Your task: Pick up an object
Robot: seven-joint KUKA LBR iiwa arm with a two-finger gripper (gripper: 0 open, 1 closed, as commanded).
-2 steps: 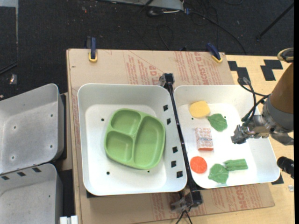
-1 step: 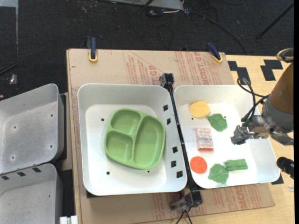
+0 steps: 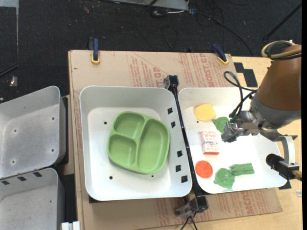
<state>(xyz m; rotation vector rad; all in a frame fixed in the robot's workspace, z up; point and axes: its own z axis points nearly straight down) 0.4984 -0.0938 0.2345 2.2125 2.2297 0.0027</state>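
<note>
In the right bin (image 3: pixel 268 181) lie a yellow disc (image 3: pixel 205 111), a small white and orange box (image 3: pixel 209 142), a red disc (image 3: pixel 204 168), a green block (image 3: pixel 242 168), a crumpled green piece (image 3: pixel 223 178) and another green piece (image 3: pixel 220 124). My gripper (image 3: pixel 229 132) hangs low over the bin, just right of the box and beside the upper green piece. Nothing shows between its fingers.
The left bin (image 3: pixel 91 176) holds a green divided plate (image 3: pixel 139 142). A black divider (image 3: pixel 181 138) runs between the two bins. The arm's wrist and orange band (image 3: pixel 283 87) cover the right bin's upper right part. Grey trays (image 3: pixel 29 128) stand at the far left.
</note>
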